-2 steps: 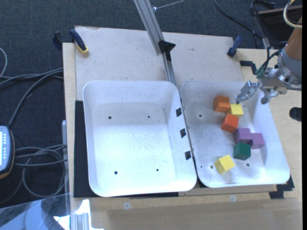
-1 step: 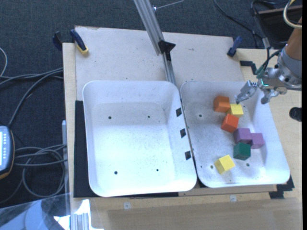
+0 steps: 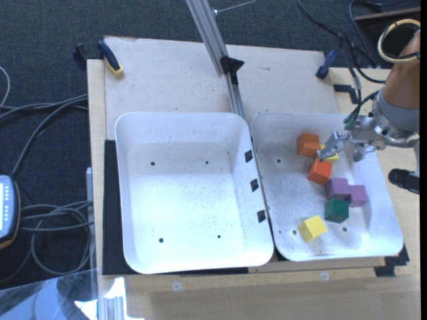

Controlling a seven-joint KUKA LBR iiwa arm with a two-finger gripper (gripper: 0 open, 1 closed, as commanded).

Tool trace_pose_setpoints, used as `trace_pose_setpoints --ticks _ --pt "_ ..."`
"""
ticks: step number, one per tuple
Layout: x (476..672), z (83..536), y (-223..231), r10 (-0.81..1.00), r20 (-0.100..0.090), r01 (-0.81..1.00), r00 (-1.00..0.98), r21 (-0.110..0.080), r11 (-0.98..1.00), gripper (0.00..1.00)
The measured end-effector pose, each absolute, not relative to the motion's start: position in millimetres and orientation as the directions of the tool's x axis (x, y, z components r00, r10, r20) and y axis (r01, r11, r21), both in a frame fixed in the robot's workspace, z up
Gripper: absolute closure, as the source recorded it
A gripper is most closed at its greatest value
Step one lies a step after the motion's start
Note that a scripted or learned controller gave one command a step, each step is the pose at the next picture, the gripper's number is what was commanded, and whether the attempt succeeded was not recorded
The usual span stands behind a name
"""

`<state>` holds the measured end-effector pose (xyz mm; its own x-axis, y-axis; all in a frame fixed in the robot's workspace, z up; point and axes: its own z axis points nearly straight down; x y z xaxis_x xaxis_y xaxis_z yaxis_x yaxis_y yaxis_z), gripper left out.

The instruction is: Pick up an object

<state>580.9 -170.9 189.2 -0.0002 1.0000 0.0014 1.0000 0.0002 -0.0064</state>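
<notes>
The gripper (image 3: 341,145) is hanging over the right bin (image 3: 287,239), its fingers spread with nothing between them, seemingly lining up on the orange cube (image 3: 319,171) below. That cube is lying among other blocks, crowding any approach.

blocks (image 3: 327,189) in right bin (image 3: 380,235) | left bin (image 3: 133,245) beside it | pincer (image 3: 343,147) above blocks

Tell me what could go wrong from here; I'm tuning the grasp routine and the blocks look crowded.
1. The gripper sits low among two orange blocks and a yellow piece, so it may nudge one aside rather than grasp it.
2. The purple blocks and green block touch, so lifting one could drag its neighbour.
</notes>
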Motion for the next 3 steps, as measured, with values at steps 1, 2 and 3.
trace_pose_setpoints --ticks 1,2,3 --pt "575.7 126.3 -172.4 1.0 0.002 1.0 0.0 -0.008 0.0 0.0" --pt "575.2 97.6 -171.8 1.0 0.002 1.0 -0.001 -0.005 0.001 0.0" --pt "576.4 110.4 -171.7 1.0 0.001 1.0 -0.001 0.0 0.001 1.0"
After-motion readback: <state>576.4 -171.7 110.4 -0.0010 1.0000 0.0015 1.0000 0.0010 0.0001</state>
